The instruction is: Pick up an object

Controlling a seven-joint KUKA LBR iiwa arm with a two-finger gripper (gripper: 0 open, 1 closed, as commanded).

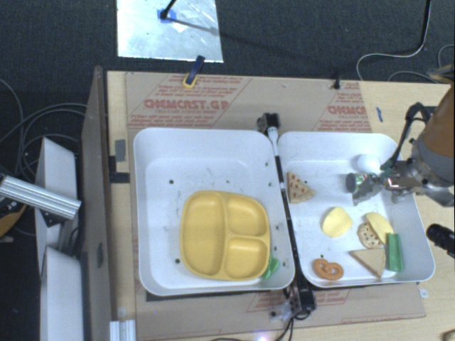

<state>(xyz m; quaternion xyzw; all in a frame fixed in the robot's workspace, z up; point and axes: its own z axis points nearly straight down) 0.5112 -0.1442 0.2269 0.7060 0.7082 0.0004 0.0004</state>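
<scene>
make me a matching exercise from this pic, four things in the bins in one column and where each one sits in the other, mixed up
Things:
1. yellow divided plate
2. pizza slice
3. pretzel
4. green block

Places:
A. right bin, near its front edge, left of the sandwich wedge
B. right bin, close to the divider between the bins
C. left bin, towards its front
D. right bin, near its front right corner

Pairs: 1-C, 2-B, 3-A, 4-D

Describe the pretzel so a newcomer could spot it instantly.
Look in the right bin, along its near edge. The pretzel lies at the bottom left there, left of a toast wedge. It alone is a small orange-brown knot with holes.
</scene>
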